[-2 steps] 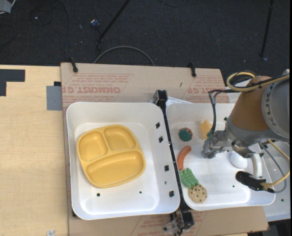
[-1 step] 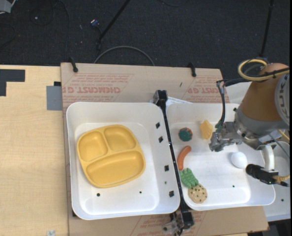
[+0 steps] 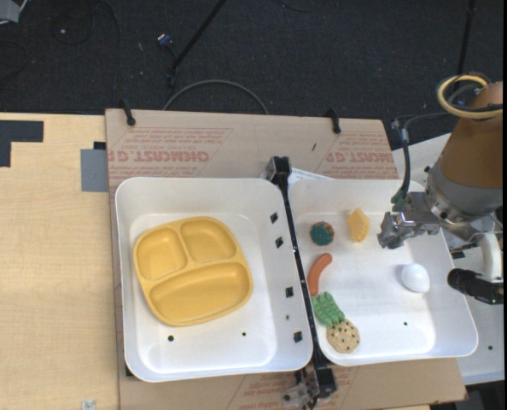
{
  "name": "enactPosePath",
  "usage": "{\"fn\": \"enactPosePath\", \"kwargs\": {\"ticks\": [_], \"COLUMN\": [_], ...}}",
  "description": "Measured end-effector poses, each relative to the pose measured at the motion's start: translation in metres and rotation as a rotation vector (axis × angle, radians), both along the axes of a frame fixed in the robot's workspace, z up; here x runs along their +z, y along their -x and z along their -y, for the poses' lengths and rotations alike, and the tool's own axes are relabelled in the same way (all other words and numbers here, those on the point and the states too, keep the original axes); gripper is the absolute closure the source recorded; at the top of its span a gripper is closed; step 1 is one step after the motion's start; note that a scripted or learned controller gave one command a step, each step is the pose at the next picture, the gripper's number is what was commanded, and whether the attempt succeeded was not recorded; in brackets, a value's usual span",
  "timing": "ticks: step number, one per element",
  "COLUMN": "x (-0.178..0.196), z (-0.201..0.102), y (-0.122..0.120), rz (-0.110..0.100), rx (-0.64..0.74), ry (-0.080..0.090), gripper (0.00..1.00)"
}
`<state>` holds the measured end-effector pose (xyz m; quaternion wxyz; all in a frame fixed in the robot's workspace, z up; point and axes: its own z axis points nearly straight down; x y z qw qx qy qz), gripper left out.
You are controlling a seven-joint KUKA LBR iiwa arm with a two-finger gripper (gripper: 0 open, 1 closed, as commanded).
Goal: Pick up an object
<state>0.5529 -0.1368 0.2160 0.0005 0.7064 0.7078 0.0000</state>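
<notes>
The yellow divided plate (image 3: 194,267) is seen in the left bin (image 3: 142,348), well apart from the fingers (image 3: 390,233), which are held low over the right bin (image 3: 458,340), presumably to reach the small items. Whether the fingers are spread cannot be told; nothing is seen between them. The orange sausage (image 3: 319,272) lies further left, the yellow piece (image 3: 358,225) just beside them, the white egg (image 3: 414,278) near below.

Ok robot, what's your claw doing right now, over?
Gripper low over right bin, holding nothing seen. Yellow piece just beside it, white egg nearby. Nothing blocking.
</notes>
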Motion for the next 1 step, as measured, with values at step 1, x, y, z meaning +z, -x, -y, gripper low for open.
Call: {"fn": "enactPosePath", "kwargs": {"ticks": [1], "x": [0.0454], "z": [0.001], "y": [-0.0012], "rz": [-0.001], "rx": [0.0], "ry": [0.0], "gripper": [1.0]}}
